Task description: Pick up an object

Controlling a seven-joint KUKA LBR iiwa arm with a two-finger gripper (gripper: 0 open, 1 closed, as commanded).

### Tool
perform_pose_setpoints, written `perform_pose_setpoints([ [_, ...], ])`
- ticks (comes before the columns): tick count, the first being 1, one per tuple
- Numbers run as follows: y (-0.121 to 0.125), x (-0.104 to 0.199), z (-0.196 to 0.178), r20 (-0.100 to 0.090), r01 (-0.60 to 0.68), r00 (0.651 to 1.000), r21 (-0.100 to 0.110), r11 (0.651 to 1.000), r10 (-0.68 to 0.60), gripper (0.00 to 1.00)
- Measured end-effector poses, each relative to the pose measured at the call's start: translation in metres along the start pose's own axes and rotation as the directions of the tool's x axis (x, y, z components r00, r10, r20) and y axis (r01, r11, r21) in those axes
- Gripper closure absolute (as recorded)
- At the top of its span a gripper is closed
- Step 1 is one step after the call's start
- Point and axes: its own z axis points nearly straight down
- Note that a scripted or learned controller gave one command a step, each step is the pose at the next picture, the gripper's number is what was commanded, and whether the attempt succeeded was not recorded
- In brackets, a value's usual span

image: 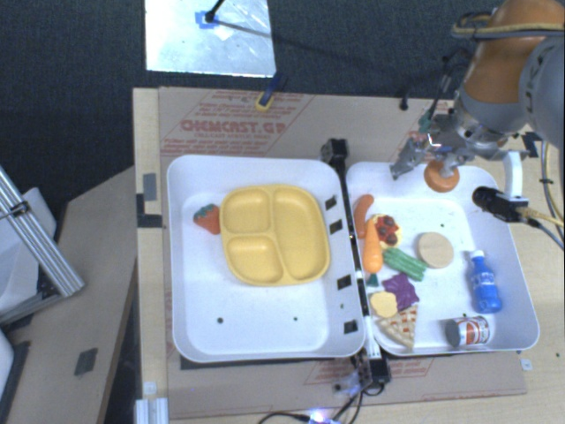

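Here, orange ball point(441, 177) just beneath tool point(430, 155), right bin point(521, 307)

Glossy yellow plastic tray point(269, 237), smooth white bins point(190, 325), matt cardboard point(234, 126)

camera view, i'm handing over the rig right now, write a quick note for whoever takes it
End effector: above the far edge of the right bin; an orange round piece sits just beside it, grip not confirmable.
Right bin: carrot, hot dog, green piece, tan disc, blue bottle, can, pizza slice, purple piece.
Left bin: yellow divided plate, strawberry beside it.
Done: no pick confirmed.
Left: grasp and lift one object.
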Motion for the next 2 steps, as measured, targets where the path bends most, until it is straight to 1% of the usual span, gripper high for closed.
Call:
perform_pose_setpoints([
  [1, 0.002, 0.000, -0.008, 0.001, 0.002, 1.000, -0.012, 1.000, -0.002, 0.00],
  [2, 0.005, -0.008, 0.038, 0.002, 0.000, 1.000, -0.011, 1.000, 0.000, 0.00],
])
